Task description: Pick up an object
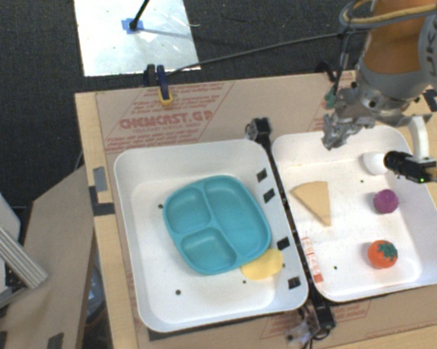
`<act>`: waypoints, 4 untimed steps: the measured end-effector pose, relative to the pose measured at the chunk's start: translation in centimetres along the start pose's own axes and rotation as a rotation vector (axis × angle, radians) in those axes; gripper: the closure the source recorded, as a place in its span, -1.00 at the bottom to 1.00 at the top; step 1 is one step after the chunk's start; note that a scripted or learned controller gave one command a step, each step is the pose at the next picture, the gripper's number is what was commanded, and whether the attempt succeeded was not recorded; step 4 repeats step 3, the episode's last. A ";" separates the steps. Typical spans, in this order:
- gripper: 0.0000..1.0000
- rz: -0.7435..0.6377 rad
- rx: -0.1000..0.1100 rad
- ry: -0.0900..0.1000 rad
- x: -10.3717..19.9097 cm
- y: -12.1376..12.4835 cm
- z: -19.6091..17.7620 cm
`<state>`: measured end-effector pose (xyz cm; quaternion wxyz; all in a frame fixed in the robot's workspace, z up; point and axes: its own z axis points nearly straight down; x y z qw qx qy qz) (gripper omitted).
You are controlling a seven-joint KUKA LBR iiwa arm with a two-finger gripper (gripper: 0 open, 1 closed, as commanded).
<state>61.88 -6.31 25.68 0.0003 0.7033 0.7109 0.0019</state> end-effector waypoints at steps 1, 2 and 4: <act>1.00 0.001 0.002 0.000 5.3 0.9 1.7; 1.00 0.000 0.002 0.001 11.4 1.4 2.9; 1.00 0.001 0.000 0.000 15.9 1.9 2.4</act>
